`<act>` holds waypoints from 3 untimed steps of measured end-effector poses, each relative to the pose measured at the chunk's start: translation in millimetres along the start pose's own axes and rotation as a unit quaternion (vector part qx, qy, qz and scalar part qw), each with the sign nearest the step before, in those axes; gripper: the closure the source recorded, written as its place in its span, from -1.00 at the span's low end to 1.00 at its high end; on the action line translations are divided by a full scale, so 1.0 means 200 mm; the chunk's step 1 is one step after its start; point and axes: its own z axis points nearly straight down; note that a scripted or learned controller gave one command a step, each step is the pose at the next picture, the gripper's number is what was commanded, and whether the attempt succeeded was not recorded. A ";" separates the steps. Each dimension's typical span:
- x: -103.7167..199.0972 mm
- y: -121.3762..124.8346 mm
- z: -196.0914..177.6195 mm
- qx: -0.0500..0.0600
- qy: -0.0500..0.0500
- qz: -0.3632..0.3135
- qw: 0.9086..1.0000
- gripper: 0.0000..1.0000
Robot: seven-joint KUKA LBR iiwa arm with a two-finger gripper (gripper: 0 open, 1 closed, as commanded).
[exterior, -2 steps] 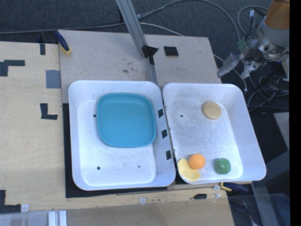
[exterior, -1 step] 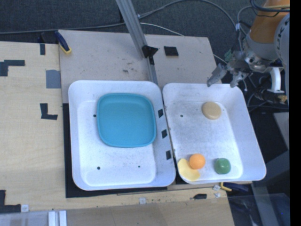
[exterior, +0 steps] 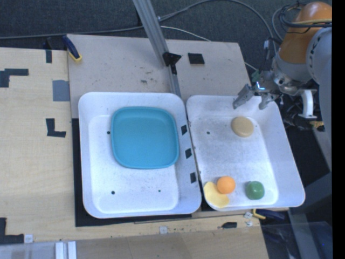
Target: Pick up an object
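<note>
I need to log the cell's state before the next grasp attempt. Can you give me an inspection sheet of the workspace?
Surface: bench bearing two white bins side by side, left bin and right bin.
Job's things: in the right bin, tan round object near the far end; orange ball, yellow piece and green ball at the near end.
Clutter: blue plate in the left bin.
Grippers: hand open, above the right bin's far edge, holding nothing.
Cables: cables on the dark floor beyond the bench.
Surroundings: metal post; black tape marks.

two white bins (exterior: 91, 161), one blue plate (exterior: 144, 137), one tan cookie-ish thing maybe (exterior: 242, 126), one orange ball (exterior: 226, 185), one green ball (exterior: 254, 190), one yellow piece (exterior: 214, 198)
</note>
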 end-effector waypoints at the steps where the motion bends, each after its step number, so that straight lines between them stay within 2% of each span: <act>1: -0.05 -0.01 0.29 0.001 0.000 0.000 1.000 -1.00; 2: -0.04 0.00 0.22 -0.002 -0.001 0.000 1.000 1.00; 3: -0.06 0.00 0.00 -0.003 -0.001 0.000 1.000 1.00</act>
